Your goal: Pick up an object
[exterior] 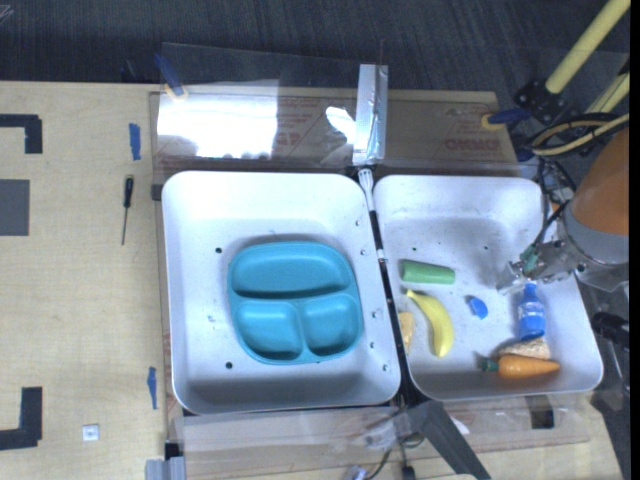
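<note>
My gripper [527, 266] hangs over the right side of the right bin [450, 203], reaching in from the right under the orange wrist band. Directly below it in the picture lies a small blue bottle [532, 318] with a white cap end towards the gripper. I cannot tell whether the two touch. An orange carrot [525, 367] lies at the bin's front right, with a tan piece [530, 348] just behind it. A yellow banana [434, 321], a green cylinder [428, 272] and a small blue piece [477, 308] lie in the bin's middle.
The left bin [200, 208] holds a blue divided plate [295, 300]. A small tan item [406, 328] sits by the wall between the bins. Clear plastic sheeting and tape [368, 113] stand behind the bins. Cables and a yellow pole [590, 33] are at back right.
</note>
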`<state>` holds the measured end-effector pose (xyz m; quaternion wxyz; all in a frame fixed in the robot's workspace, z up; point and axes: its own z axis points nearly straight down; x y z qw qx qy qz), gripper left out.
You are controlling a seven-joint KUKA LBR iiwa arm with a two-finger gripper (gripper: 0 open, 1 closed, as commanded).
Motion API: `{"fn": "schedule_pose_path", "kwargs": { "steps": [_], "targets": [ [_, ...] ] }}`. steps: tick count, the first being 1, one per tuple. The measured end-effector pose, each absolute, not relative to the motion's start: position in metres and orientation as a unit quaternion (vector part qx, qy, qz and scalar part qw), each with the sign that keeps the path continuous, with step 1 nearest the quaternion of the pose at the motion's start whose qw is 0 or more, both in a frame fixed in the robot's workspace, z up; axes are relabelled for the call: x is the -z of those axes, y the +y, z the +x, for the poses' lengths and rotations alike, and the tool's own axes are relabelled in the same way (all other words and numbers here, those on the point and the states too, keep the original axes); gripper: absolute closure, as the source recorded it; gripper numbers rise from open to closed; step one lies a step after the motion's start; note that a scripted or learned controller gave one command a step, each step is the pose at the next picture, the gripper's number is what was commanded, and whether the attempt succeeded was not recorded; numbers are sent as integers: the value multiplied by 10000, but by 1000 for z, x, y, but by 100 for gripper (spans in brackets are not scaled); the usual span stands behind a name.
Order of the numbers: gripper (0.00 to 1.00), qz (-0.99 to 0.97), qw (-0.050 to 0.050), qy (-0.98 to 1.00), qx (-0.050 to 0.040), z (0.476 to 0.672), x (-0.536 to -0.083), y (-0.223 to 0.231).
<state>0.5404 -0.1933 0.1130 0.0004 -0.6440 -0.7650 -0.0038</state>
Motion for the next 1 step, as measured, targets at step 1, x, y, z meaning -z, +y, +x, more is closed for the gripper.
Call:
{"fn": "schedule_pose_path", "kwargs": {
  "steps": [1],
  "targets": [
    [100,-6974,-28,-7167,5,502,-163,-225]
  ]
}}
